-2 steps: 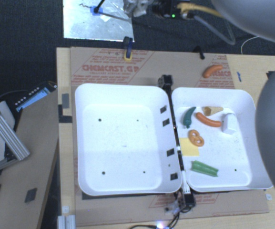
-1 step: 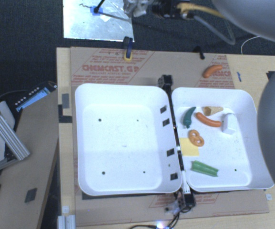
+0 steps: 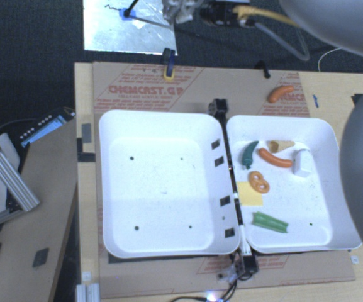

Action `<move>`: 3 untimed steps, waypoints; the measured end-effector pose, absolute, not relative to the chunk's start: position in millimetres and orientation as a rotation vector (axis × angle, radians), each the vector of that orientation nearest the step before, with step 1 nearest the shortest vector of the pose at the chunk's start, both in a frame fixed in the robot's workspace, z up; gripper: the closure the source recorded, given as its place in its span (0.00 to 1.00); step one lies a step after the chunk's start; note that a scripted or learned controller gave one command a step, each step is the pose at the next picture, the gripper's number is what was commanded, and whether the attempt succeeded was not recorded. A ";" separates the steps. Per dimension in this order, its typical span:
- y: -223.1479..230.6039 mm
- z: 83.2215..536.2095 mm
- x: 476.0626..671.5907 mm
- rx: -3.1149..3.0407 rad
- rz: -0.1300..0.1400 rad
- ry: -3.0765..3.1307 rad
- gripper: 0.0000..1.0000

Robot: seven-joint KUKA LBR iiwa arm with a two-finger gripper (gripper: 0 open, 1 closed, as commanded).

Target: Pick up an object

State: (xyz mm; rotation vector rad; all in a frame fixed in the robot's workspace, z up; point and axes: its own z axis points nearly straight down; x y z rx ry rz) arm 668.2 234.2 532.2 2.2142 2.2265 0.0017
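Observation:
The right bin [image 3: 323, 137] holds several small items: a dark green pepper [image 3: 249, 153], an orange sausage [image 3: 275, 158], a tan wedge [image 3: 284, 146], a white block [image 3: 301, 163], a pretzel [image 3: 258, 182], a yellow flat square [image 3: 250, 195] and a green pod [image 3: 270, 222]. My gripper [image 3: 181, 5] hangs blurred at the top of the view, far beyond both bins and well clear of every item. The grey arm [image 3: 332, 11] crosses the top right corner.
The left bin [image 3: 162, 181] lies beside the right one, with black clips [image 3: 222, 162] along their shared rim. A second orange sausage [image 3: 280, 94] rests on the cardboard behind the right bin. A yellow-blue clamp [image 3: 168, 65] sits at the board's far edge.

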 end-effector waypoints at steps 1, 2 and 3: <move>234.3 535.2 668.2 2.214 0.002 2.227 1.00; 234.1 531.6 668.2 2.215 0.002 2.226 1.00; 234.2 530.5 668.1 2.214 0.002 2.226 1.00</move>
